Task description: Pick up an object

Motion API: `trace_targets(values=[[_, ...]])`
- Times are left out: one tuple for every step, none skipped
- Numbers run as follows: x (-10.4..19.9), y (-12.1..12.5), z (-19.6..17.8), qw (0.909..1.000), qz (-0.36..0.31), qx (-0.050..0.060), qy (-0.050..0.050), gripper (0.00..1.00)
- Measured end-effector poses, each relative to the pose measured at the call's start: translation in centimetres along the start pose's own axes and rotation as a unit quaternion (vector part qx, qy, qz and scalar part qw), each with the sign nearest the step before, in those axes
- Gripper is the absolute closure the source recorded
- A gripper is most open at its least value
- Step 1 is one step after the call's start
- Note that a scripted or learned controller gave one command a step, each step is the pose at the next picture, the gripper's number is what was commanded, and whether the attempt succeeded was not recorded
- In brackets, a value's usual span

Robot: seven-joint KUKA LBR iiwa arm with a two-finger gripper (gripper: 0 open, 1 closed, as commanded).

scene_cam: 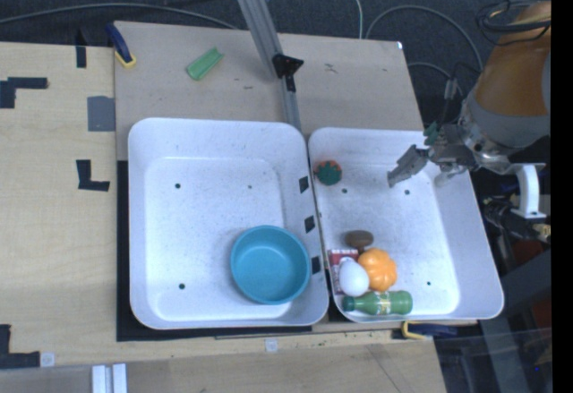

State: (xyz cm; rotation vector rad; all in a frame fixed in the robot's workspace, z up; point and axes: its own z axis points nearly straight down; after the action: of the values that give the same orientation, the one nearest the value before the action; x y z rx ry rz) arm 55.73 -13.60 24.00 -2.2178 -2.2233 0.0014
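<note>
Overhead, the gripper (407, 166) hangs above the right bin (466, 243) near its far wall, and whether anything sits in it I cannot tell. Against that bin's near wall cluster an orange (379, 268), a white egg (354, 277) and a green bottle (380, 303).

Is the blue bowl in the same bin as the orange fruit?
No, the blue bowl sits in the left bin; the orange fruit lies in the right bin.

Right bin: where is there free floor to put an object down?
In the right bin, bare floor lies between the small green-red object and the brown object, also along the right wall. The near-left corner is crowded: orange fruit, white egg, green bottle.
</note>
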Motion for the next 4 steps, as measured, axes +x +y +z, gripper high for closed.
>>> trace_targets(values=[[0.0,0.0,0.0,1.0000,0.000,0.000,0.000,0.00],[0.7,-0.1,6.3,1.0000,0.000,0.003,0.000,0.00],[0.6,0.5,12.4,1.0000,0.001,0.003,0.000,0.00],[0.6,0.5,15.2,1.0000,0.000,0.000,-0.001,0.00]])
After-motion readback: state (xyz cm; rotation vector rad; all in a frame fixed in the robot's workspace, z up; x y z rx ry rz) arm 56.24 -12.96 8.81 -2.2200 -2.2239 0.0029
